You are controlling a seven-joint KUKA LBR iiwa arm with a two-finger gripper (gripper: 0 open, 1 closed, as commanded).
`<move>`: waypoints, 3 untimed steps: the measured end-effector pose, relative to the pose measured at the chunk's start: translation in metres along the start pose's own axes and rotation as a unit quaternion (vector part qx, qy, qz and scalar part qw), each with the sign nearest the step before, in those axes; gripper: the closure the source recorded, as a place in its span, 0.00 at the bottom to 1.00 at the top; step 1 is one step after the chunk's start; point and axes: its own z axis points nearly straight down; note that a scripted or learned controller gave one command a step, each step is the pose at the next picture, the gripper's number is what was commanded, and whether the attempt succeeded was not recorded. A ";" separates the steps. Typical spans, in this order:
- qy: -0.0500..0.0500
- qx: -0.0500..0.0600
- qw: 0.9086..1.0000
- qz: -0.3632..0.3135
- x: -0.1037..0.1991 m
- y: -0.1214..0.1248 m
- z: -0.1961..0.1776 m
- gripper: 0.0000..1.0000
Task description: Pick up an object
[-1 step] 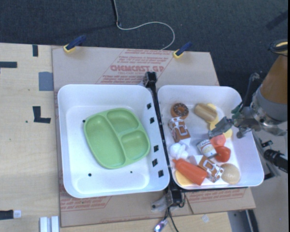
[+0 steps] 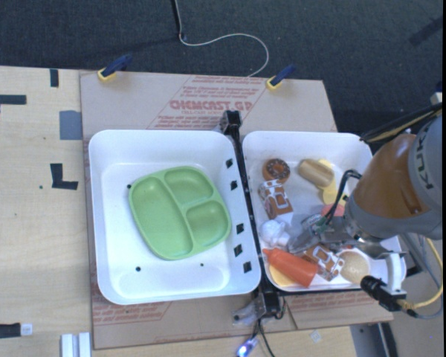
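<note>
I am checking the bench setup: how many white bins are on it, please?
2. The left bin holds a green divided plate. The right bin, touching it, holds the small objects; the arm covers part of it.

Camera view, single and fixed: mounted above the bench [image 2: 30, 222], looking down at a slant. Both white bins sit side by side mid-frame, the left bin [image 2: 104, 199] and the right bin [image 2: 305, 141] seen whole, rims included. The far edge of the cardboard sheet [image 2: 208, 103] under them lies toward the top, dark floor [image 2: 74, 13] beyond it. Middle distance: near enough to tell small items apart. The arm [image 2: 394, 184] enters from the right edge, over the right bin's near right corner.
</note>
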 end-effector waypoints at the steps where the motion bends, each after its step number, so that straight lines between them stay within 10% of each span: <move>1: -0.001 -0.006 1.000 -0.001 0.000 0.004 -0.017 1.00; 2: -0.003 -0.011 1.000 -0.003 0.031 0.004 -0.119 1.00; 3: -0.003 -0.009 1.000 -0.004 0.079 0.056 -0.139 1.00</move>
